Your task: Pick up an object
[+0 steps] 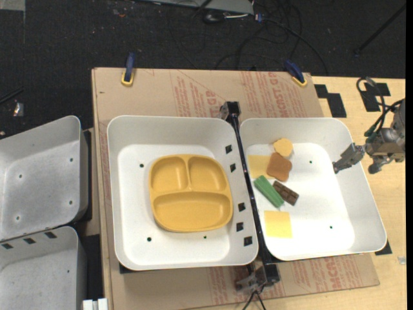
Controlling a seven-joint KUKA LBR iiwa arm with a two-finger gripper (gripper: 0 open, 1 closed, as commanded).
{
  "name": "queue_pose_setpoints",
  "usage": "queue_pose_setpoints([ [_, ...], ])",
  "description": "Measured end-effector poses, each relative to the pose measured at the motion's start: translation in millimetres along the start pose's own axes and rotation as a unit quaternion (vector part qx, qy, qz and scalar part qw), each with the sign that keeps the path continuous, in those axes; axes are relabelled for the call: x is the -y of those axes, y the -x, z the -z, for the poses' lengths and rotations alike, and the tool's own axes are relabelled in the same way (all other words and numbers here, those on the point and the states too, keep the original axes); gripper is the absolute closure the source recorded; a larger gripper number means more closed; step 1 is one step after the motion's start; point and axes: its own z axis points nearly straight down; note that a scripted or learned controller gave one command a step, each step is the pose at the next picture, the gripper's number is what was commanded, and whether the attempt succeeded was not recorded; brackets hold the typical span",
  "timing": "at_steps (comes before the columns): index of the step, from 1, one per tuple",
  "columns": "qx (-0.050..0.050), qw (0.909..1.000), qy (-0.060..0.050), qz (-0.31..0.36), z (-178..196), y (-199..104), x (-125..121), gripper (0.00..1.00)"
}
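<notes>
The small food pieces lie clustered in the left half of the right bin [335, 234], probably so that 1 reach can find something. The green bar [268, 191] has its long axis from 11 to 5 o'clock. At the bin's 3 o'clock rim the gripper [352, 158] hovers; whether it is spread or pressed together I cannot tell. The yellow plate [191, 193] fills the left bin [129, 237].

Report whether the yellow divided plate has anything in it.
Empty: the yellow plate in the left bin shows bare compartments.
</notes>
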Motion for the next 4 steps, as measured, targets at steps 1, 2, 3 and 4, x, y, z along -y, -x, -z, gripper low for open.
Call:
queue_pose_setpoints([
  [1,0.001,1.0000,0.006,0.002,6,-1,-2,0.00],
  [2,0.000,1.0000,0.004,0.001,-54,-8,-7,0.00],
  [3,0.000,1.0000,0.003,0.001,-101,-5,0,0.00],
  [4,0.001,1.0000,0.005,0.002,-147,-12,-6,0.00],
])
